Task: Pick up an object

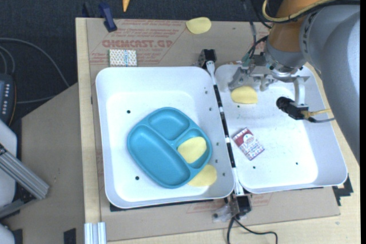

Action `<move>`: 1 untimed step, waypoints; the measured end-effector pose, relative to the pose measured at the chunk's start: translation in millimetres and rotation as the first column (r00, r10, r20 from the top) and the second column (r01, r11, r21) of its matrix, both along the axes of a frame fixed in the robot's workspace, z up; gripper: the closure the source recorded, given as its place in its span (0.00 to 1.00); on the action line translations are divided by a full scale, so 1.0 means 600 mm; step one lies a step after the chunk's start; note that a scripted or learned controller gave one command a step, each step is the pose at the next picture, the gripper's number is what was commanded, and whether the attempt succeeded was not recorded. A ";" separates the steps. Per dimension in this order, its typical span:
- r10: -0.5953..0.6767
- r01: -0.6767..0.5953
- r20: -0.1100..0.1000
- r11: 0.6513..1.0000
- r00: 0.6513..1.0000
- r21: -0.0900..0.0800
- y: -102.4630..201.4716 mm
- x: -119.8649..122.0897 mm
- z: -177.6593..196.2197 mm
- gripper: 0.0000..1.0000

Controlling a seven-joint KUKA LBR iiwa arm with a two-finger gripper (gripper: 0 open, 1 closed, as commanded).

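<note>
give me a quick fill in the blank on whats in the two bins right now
The blue divided tray lies in the ____ bin.
The small red packet lies in the ____ bin.
The gripper is just above a ____ chip-like piece.
One yellow piece rests inside the ____ tray.

Missing words: left, right, yellow, blue

Divided tray (160, 148) in left bin (114, 94); packet (249, 143) in right bin (320, 163).

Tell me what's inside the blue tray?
One yellow piece lies in a compartment of the blue tray; the other compartments look bare. A second yellow piece sits at the tray's edge on the white bin. What is under the tray is covered.
</note>
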State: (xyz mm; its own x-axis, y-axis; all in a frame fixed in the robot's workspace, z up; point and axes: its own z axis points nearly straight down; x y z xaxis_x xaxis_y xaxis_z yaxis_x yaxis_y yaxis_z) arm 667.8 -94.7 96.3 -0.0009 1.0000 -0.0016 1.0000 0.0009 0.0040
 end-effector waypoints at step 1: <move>0.000 0.000 -0.006 1.000 1.000 0.001 0.004 -0.003 -0.019 0.00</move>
